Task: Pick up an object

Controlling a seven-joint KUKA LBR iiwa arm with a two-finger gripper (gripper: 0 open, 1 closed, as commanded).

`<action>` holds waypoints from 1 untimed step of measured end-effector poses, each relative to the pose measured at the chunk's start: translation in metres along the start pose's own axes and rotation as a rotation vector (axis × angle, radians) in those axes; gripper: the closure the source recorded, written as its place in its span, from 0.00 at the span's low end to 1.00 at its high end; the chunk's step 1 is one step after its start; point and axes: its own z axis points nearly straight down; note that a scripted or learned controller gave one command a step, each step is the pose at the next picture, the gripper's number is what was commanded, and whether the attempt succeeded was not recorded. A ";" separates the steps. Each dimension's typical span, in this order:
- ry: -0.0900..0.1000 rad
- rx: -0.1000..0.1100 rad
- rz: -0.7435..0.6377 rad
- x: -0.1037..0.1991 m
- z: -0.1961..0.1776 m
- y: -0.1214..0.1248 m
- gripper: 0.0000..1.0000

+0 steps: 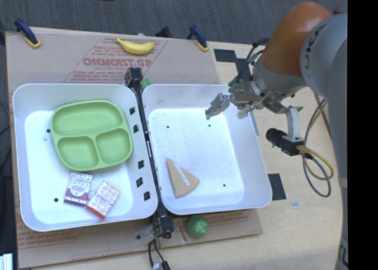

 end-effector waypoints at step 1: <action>0.000 0.001 -0.001 -0.014 0.046 -0.075 0.00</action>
